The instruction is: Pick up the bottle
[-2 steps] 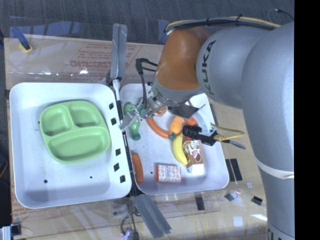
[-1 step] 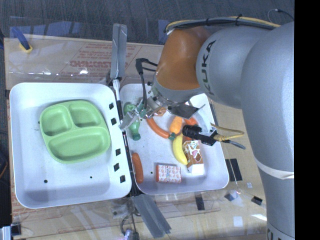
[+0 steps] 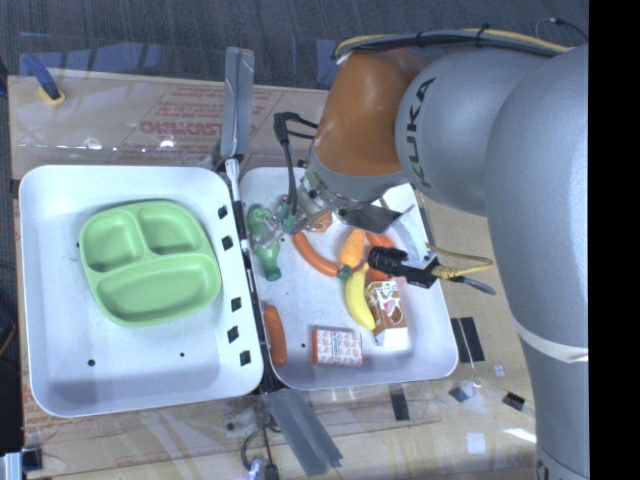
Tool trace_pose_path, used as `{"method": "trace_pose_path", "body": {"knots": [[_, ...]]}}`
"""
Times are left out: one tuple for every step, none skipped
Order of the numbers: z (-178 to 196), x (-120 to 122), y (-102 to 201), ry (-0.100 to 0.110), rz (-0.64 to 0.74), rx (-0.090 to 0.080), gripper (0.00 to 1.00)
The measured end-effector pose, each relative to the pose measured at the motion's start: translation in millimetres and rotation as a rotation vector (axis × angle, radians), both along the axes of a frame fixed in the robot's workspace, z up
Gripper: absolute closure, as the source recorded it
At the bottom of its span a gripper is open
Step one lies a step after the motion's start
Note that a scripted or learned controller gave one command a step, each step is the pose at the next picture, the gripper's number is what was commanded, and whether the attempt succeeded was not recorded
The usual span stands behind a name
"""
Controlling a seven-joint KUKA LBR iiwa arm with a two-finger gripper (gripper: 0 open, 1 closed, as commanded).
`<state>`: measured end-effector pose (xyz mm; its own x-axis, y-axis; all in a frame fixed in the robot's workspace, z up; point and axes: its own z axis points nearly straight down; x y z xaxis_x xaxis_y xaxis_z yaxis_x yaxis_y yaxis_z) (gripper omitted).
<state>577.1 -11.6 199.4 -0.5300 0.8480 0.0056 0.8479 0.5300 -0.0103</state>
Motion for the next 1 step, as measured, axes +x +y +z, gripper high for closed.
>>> {"method": "trace_pose_path", "body": {"knots": [[36.8, -12.4, 70.4, -0.009, -0.085, -0.001, 1.00]]}}
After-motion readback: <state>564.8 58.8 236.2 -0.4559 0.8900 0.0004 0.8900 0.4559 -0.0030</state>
